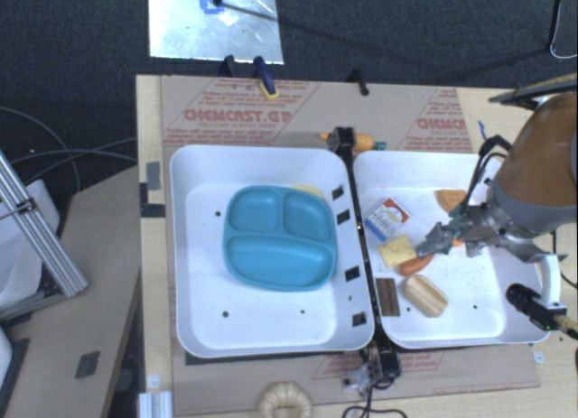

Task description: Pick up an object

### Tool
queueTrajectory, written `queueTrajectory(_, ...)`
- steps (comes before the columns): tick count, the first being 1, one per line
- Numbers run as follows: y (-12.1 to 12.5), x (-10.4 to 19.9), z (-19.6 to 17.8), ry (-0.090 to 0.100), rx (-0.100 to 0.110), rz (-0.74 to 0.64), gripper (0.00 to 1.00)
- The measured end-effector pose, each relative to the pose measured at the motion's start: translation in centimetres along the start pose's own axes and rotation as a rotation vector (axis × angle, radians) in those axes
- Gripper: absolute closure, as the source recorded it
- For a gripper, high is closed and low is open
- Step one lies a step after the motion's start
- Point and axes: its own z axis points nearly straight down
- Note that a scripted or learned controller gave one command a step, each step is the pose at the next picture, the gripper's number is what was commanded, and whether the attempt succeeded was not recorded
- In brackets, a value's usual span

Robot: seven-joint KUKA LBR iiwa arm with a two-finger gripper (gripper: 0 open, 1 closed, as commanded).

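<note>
The right bin [470, 321] holds several small items. A white, red and blue carton [386, 218] lies near its left wall. Below it sit a yellow cheese wedge [396, 251], a red-orange sausage-like piece [415, 265], a tan bread roll [424, 295] and a brown chocolate bar [386, 296]. An orange pastry [450, 199] rests further back. My gripper [437, 241] hangs low over the bin's middle, just right of the cheese and just above the sausage's right end. Nothing shows held in it.
The left bin [203, 317] carries a blue divided plate [278, 236] with a pale yellow item [310, 190] behind it. A black divider with clips [355, 227] separates the bins. An orange object [362, 143] lies just beyond the bins' far rim.
</note>
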Motion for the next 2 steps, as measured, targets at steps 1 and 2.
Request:
queueTrajectory(1,0.3,0.0,-0.6,-0.002,-0.012,-0.003,0.00)
queueTrajectory(2,0.9,0.8,5.2,-0.001,-0.009,-0.002,0.00)
